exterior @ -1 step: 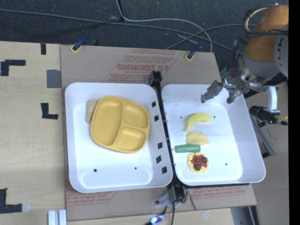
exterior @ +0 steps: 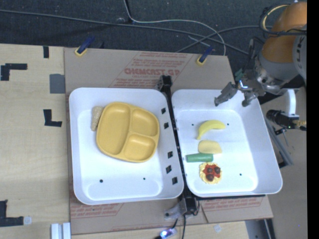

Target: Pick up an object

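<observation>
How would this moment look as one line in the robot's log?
gripper: open, holding nothing | over right bin far edge | banana: untouched | pick: not begun

The right bin [exterior: 249, 148] keeps its toy food in one column near its left side: a banana [exterior: 210, 127] at the top, a pale yellow slice [exterior: 210, 146] below it, a green stick [exterior: 199, 157] touching that slice's lower edge, and a small pizza [exterior: 211, 173] lowest. Right of the banana the bin floor lies bare to the wall, and above the banana it is bare up to the far rim, where the gripper [exterior: 234, 96] hangs with fingers spread. Left of the banana, the clipped divider [exterior: 169, 133] between bins stands close.
</observation>
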